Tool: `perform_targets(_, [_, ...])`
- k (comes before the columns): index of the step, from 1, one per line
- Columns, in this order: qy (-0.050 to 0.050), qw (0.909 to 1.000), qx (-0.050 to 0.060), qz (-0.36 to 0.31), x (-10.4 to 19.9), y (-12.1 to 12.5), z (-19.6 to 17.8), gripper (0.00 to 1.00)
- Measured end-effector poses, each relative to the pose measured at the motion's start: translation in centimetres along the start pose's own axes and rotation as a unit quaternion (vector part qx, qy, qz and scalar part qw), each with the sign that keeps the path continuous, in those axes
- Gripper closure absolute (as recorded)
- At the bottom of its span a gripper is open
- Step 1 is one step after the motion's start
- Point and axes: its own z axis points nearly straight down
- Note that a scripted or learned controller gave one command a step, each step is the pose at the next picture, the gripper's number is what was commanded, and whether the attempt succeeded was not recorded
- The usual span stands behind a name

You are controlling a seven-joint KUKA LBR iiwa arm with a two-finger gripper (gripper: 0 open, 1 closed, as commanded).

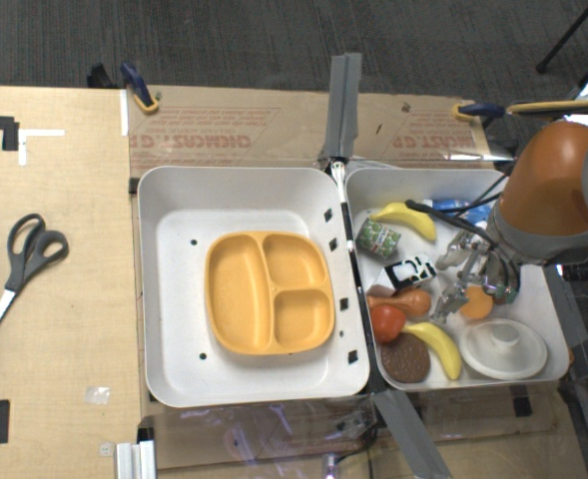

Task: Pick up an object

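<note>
A pale wooden surface (64,367) carries two shallow white bins touching side by side: the left bin (164,297) near the middle, the right bin (548,292) at the right. A sheet of brown cardboard (234,128) lies at the far side. Black-handled scissors (19,262) lie at the left, well apart from the bins.

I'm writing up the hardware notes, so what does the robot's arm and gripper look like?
The arm is a rounded grey body with a broad glossy orange band above the wrist. Its gripper is a small bare-metal assembly with thin silvery fingers, and dark cables run beside the arm.
</note>
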Motion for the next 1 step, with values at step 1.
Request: perform_targets(1, [-0.001,0.9984,0.0,0.057,-3.94,6.41,-0.06,0.0])
